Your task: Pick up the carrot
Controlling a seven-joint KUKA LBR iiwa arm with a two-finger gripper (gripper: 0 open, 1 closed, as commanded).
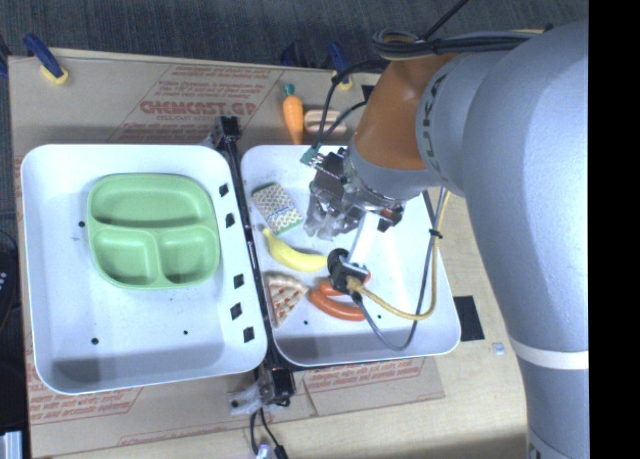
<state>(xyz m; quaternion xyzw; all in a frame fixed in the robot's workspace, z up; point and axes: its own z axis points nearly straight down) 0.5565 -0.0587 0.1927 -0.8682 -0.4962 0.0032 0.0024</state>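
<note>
Still early: carrot [292, 117] lies on bench outside right bin [440, 332], by its top-left corner, untouched. Gripper [327, 215] hangs inside bin near banana [293, 253]; finger state — can't tell. Pick not started.

green tray [152, 229], banana [292, 254], hot dog [336, 303]

Divided tray [152, 228] in left bin [45, 277], banana [292, 254] in right bin [425, 322], carrot [292, 118] behind bins
</note>
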